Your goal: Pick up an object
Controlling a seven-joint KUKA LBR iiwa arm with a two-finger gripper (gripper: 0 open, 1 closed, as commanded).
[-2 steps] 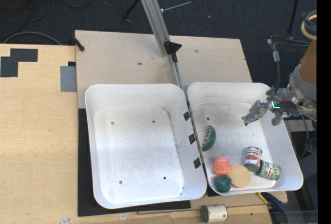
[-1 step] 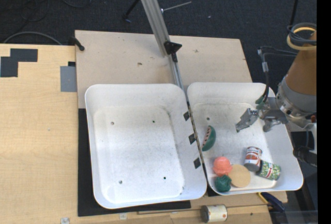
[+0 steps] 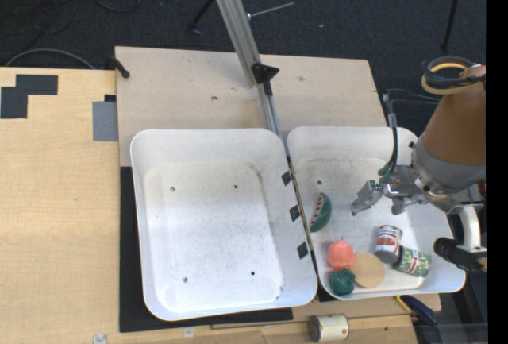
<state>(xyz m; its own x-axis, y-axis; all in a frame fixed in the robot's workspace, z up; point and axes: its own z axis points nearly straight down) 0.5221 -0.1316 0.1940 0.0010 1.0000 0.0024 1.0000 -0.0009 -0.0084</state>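
My gripper [image 3: 377,206] hangs over the right bin [image 3: 349,145], near its middle, with its fingers spread and nothing between them. Just below it stands a small red and white can [image 3: 388,240], with a green can [image 3: 413,261] lying beside it. Along the bin's front edge sit a pink ball [image 3: 340,253], a dark green lump [image 3: 343,281] and a tan round piece [image 3: 368,270]. A watermelon slice toy [image 3: 320,211] leans near the bin's left wall, left of the gripper.
The left bin [image 3: 206,223] lies beside the right one, with black clips along the shared rim. A slanted aluminium bar [image 3: 238,25] rises behind the bins. A small cylinder [image 3: 329,326] lies on the bench in front.
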